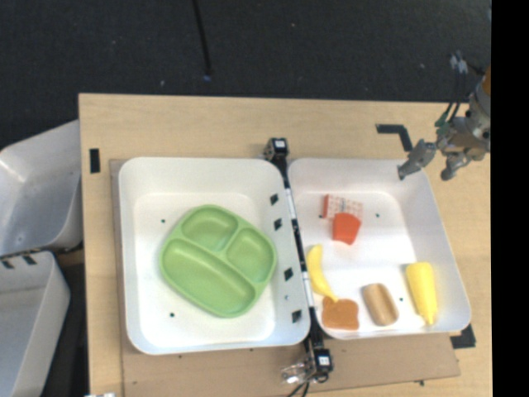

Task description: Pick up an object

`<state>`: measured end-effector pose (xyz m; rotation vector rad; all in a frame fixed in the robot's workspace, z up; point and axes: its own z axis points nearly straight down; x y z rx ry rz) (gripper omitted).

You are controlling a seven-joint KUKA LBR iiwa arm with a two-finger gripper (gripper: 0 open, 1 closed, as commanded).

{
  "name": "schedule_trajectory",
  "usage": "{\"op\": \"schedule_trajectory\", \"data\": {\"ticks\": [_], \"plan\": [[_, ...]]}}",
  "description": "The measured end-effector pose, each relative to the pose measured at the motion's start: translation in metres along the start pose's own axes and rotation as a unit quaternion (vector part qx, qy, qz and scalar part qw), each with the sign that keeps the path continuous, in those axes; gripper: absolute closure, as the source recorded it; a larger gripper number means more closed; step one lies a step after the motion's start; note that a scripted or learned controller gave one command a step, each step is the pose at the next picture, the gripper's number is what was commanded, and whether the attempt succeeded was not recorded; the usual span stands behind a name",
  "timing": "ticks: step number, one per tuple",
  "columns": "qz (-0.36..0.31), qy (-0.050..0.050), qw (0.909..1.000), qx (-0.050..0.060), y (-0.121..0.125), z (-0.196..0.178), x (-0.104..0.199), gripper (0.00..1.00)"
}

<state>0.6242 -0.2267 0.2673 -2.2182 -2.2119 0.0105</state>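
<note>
Camera view, fixed overhead, slanted down on bench (190,122) w/ two shallow white bins side by side. Left bin (140,246): held a green divided plate (217,260), three compartments, sat roughly mid-bin, turned at an angle. Right bin (417,222): carried all the small items. Red-and-white fries box (342,219) lay toward far-left part of that bin, red cup end pointing near. Banana (317,271) lay along left wall, curved, just near of the fries box. Toast-coloured piece (340,313) sat at near edge, touching or almost touching banana's near tip; couldn't tell which. Hot dog bun (380,303) just right of that piece, apart from it. Yellow corn-like item (421,292) lay right of bun, near right wall, long axis running far-to-near. Gripper (428,162) hung at far-right corner of right bin, over the rim, well apart from every item; fingers (411,162) spread apart, released, nothing between them. Grey wrist came in from right edge. Black bracket-shaped part (395,133) sat on bench just far-left of gripper. Black clamps (276,148) at far and near ends of seam between bins. White containers (33,188) stood off bench's left side.
</note>
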Motion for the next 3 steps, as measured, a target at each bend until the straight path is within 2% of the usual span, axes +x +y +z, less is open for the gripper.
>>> {"op": "schedule_trajectory", "data": {"ticks": [1, 3], "plan": [[-0.002, -0.002, 1.0, -0.006, 0.002, -0.009, 0.001, 0.0], [0.0, -0.001, 1.0, -0.004, -0.004, 0.11, -0.001, 0.0]]}}
